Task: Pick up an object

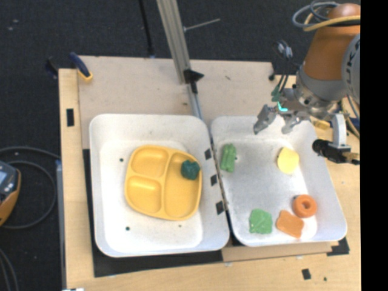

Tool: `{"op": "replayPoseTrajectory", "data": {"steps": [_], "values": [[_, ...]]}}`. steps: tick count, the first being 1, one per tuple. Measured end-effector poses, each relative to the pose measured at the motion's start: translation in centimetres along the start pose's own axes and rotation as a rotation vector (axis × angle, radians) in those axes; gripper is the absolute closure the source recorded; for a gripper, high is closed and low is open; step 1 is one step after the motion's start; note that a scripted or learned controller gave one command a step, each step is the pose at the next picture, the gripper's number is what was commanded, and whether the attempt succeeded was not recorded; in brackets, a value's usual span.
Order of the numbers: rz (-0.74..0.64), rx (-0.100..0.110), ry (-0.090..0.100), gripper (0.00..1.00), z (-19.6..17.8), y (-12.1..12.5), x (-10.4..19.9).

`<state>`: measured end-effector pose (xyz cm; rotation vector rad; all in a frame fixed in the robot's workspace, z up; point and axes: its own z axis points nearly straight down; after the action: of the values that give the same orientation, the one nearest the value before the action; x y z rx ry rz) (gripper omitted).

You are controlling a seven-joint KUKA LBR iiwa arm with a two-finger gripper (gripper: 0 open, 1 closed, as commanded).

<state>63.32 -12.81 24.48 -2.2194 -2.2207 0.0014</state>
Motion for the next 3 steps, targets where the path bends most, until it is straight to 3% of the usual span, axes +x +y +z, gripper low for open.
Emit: {"op": "replayPoseTrajectory", "data": {"steps": [1,3], "values": [[0.000,-0.003,0.000,0.00,-0.2,0.1,0.0],[0.002,0.001,-0.002,0.00,11.7,0.9,-1.5]]}}
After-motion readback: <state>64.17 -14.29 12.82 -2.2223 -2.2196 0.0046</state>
